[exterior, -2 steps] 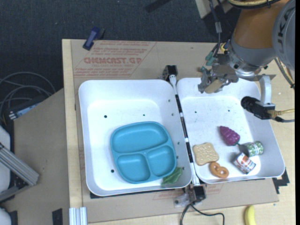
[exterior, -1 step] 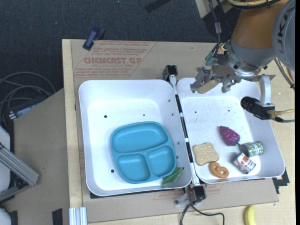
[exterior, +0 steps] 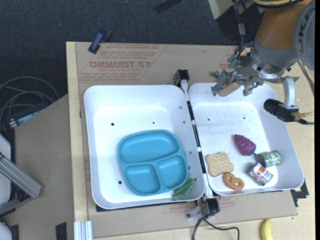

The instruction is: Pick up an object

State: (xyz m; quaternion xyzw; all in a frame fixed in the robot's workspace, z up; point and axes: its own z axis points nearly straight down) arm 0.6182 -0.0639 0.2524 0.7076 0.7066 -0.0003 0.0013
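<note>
A yellow object (exterior: 267, 230) lies on the bench (exterior: 125, 64) over dark carpet (exterior: 50, 14).

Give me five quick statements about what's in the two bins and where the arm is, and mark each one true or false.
1. The blue tray lies in the left bin. True.
2. The toast is in the left bin. False: it lies in the right bin.
3. The purple thing is in the right bin. True.
4. The gripper holds the pretzel. False: the pretzel lies on the bin floor, apart from the gripper.
5. The green leaf is beside the tray. True.
</note>
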